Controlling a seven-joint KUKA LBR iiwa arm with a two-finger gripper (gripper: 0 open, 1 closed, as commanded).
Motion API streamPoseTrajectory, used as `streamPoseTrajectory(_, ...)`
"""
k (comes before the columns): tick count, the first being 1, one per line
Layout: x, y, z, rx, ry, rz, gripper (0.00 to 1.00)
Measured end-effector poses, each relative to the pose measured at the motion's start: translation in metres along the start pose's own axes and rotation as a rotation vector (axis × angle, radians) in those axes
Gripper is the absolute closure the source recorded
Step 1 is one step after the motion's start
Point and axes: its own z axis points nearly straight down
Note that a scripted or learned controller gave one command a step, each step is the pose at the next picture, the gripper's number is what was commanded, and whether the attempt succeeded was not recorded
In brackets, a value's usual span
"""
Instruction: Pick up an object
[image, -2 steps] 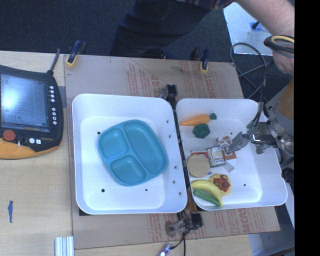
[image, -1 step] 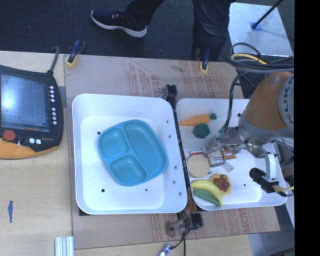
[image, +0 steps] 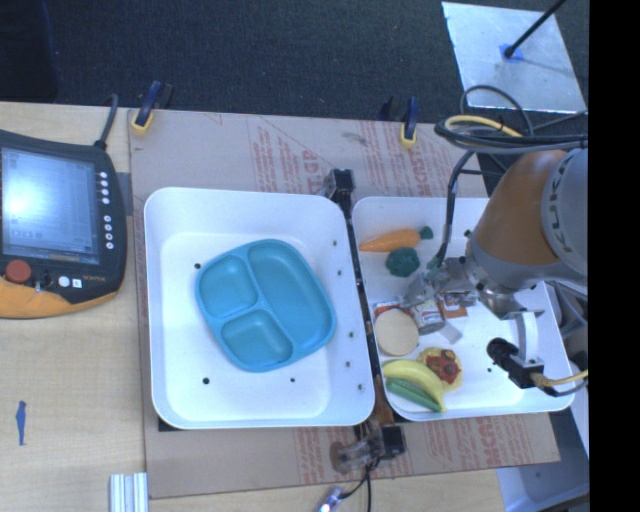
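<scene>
Two bins; one blue plate; one banana.

The scene is brightly and evenly lit from above; the two white bins are nearly blown out, their walls losing detail in the glare; the handheld screen at the left is washed to a pale glow; shadows are soft and short, a faint one under the blue divided plate; the dark floor at the top stays murky; the whole picture is slightly soft and grainy, small items in the right bin smeared.
</scene>
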Motion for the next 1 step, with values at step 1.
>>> streamPoseTrajectory(1, -0.0008, 0.0037, -0.0134, -0.007, -0.002, -0.005, 1.0)
